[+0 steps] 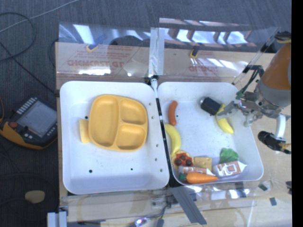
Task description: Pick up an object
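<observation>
Nearest the camera, the right bin's [246, 171] front edge is crowded: carrot [201, 178], a small carton [230, 168], cheese wedge [202, 162]. Further back a long banana [173, 137] lies against the divider with a hot dog [173, 112] above it. The hand [222, 111] sits over a small banana [225, 125] by the far wall; can't tell its grip. Yellow tray [117, 122] fills the left bin [75, 174].

- Single fixed camera, mounted above the bench [142, 56] and looking down at a slant.
- Far edge of the bench lies toward the top of the frame, near edge at the bottom.
- Set well back: left bin [71, 174] and right bin [246, 150] both fit whole, side by side, with floor [142, 4] around them.
- Arm [279, 74] enters from the frame's right.
</observation>
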`<state>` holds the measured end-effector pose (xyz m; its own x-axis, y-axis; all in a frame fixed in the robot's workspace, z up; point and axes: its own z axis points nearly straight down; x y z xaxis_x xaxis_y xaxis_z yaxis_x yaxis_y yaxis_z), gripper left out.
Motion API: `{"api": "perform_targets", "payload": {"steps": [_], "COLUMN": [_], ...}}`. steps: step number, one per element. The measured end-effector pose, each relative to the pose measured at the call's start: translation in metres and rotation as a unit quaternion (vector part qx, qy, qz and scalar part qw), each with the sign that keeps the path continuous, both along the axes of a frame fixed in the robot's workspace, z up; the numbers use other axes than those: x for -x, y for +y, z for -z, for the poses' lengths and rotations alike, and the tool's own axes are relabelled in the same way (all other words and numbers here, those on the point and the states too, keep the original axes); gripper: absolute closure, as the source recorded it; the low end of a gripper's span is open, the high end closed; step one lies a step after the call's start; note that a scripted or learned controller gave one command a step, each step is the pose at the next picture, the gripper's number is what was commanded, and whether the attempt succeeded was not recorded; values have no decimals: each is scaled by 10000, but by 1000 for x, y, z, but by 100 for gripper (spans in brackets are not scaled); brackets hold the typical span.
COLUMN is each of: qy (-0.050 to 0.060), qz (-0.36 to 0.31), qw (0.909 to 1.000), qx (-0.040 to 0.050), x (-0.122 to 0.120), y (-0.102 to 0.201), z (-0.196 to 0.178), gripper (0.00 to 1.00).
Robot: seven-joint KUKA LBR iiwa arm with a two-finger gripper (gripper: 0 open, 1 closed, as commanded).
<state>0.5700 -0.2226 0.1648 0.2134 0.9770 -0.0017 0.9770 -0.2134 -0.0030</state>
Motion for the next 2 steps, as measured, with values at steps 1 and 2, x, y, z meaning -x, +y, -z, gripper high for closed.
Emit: {"api": "perform_targets", "payload": {"steps": [1, 2], "qy": [-25, -38], "qz": [-1229, -1236], "qw": [9924, 9923], "qx": [-44, -7], "x": [-29, -30], "y": [13, 12], "z": [69, 60], "gripper": [0, 100]}}
